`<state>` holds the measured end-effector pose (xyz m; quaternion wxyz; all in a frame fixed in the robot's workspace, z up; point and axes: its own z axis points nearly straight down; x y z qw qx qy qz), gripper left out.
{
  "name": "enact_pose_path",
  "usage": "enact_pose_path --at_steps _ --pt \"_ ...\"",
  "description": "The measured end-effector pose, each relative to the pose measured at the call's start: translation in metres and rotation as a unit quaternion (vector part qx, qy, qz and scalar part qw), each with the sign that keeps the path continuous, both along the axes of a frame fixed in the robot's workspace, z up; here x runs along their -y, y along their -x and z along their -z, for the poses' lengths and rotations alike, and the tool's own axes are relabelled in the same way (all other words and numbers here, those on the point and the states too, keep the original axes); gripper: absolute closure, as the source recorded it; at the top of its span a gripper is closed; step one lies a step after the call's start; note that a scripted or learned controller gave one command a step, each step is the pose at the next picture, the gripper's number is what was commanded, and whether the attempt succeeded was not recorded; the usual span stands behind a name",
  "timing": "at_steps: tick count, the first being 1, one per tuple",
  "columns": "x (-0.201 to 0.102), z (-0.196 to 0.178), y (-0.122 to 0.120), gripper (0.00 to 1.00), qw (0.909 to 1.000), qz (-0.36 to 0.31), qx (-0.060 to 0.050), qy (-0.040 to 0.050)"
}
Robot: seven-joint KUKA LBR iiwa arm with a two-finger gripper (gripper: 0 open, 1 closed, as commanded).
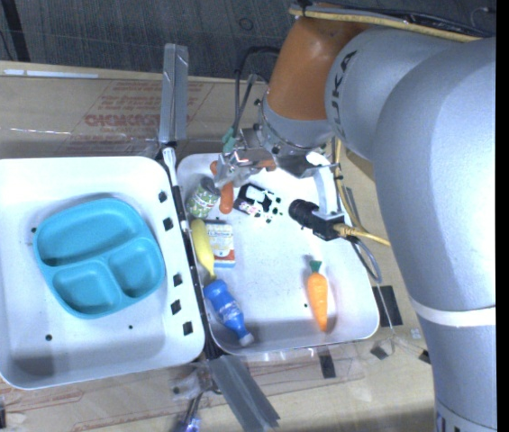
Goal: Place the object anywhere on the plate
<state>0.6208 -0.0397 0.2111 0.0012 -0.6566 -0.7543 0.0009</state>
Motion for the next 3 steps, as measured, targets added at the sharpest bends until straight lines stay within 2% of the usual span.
enact_pose_path --at_steps 1,2,3 --pt "-0.066 0.006 0.068 1.0 0.9999 0.011 -0.001 0.0005" --pt "-0.135 0.02 0.066 1.0 0.9986 -0.052 -0.001 0.0003" --pt "-0.134 0.02 0.066 0.0 0.9987 -0.052 -0.001 0.0004"
